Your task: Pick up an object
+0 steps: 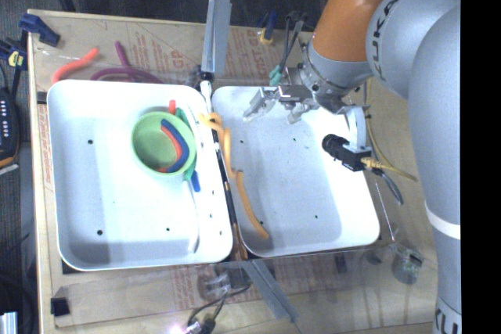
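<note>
Holding green bowl (163,145) w/ curved bits: L bin (78,192) | R bin (297,192): orange strip (246,207) | fingers (275,107) apart, nothing gripped

Two white bins (117,238) sit on a tan wooden bench (141,39) printed with red lettering; a pale green bowl (162,145) holds red and blue pieces, an orange strip (248,207) lies along the right bin's edge, and the grey arm (427,66) carries an orange band (352,16)
</note>
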Motion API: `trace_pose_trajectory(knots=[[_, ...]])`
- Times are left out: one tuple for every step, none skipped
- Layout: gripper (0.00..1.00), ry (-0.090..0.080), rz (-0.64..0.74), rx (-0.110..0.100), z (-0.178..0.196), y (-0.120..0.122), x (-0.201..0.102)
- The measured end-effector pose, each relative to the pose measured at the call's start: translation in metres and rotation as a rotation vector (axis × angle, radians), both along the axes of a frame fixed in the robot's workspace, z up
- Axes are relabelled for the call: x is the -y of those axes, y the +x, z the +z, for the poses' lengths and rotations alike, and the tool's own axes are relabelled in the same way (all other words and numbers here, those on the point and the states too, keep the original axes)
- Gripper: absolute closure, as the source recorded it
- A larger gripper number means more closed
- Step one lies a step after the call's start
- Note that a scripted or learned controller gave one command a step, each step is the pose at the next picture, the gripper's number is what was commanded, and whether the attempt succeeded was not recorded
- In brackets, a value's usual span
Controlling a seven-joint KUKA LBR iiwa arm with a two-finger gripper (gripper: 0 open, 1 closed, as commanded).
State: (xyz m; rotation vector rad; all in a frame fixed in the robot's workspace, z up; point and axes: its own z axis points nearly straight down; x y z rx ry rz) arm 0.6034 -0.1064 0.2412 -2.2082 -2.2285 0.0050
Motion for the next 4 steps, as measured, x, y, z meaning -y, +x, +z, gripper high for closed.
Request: trace_pose_trajectory(knots=[[0.00,-0.011,0.346,0.018,-0.133,0.038,0.013],[0.00,0.000,0.199,0.002,-0.142,0.003,0.040],[1.00,-0.002,0.203,0.000,-0.132,0.003,0.042],[1.00,-0.002,0.154,0.004,-0.048,0.034,-0.030]])
